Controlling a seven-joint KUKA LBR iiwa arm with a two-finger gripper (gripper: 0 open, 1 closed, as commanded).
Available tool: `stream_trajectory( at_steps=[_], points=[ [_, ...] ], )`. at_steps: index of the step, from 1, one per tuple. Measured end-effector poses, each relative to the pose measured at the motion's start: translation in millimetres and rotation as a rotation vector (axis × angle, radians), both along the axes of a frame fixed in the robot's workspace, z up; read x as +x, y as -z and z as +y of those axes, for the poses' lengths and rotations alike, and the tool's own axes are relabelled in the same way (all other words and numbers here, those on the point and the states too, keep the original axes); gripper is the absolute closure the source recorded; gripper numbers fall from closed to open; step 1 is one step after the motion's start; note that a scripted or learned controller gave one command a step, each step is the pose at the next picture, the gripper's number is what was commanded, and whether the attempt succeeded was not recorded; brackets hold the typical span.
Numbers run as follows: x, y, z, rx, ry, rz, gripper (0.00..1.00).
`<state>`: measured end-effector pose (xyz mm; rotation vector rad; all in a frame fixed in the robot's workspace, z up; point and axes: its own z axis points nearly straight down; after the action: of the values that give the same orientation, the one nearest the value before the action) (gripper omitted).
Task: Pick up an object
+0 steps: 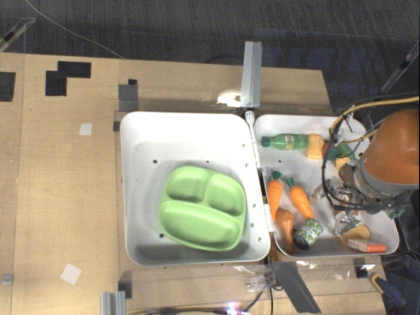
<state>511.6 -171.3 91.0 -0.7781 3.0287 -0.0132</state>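
The right bin (295, 125) holds several small objects. A green bottle (287, 141) lies near its far wall, with a yellow piece (315, 147) at its cap end. Two orange carrots (274, 192) (302, 202) lie in the middle, beside a brownish-orange item (285, 223) and a dark green can (308, 232). A tan wedge (358, 232) and a red-orange stick (367, 246) lie at the near right corner. My gripper (346, 216) hangs low over the bin's right side, just above the tan wedge, under the orange wrist band (394, 147) and its cables.
The left bin (141, 176) holds a light green divided plate (203, 207). A metal post (251, 74) stands behind the wall between the two bins. Wooden benchtop extends to the left.
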Motion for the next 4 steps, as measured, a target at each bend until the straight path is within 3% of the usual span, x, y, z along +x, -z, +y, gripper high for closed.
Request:
stream_trajectory(
  at_steps=[1,2,3,4],
  points=[
    [15,-1,23,-0.004,-0.209,-0.004,0.00],
    [20,-15,27,-0.004,-0.216,-0.022,1.00],
    [49,-158,-22,0.000,0.002,0.000,1.00],
    [51,-168,-20,0.003,-0.001,-0.004,1.00]
  ],
)
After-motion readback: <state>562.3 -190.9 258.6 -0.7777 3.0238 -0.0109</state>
